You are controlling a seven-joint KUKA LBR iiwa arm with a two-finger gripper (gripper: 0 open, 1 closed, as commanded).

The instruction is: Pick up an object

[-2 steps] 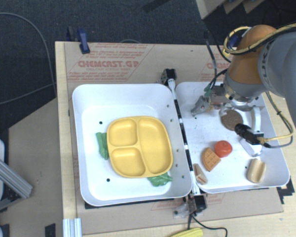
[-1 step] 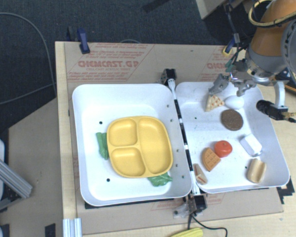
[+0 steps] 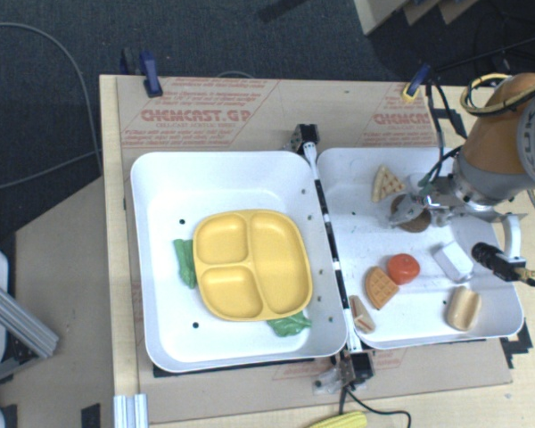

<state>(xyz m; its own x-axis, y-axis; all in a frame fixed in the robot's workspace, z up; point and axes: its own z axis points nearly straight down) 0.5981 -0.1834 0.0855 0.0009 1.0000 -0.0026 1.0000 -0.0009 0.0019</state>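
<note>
While the yellow divided plate (image 3: pixel 250 264) is lying in the left bin (image 3: pixel 152 239), the gripper (image 3: pixel 416 205) is hovering in the right bin (image 3: pixel 499 324) over a brown round piece (image 3: pixel 413 219), beside the waffle wedge (image 3: pixel 388 184), its state being impossible to tell.

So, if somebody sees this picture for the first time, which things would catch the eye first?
Probably the yellow divided plate in the middle of the left bin, with green pieces peeking out from under it. Next, the arm's orange band at the right edge, with the end effector down in the right bin near a waffle wedge and a red tomato-like toy.
</note>
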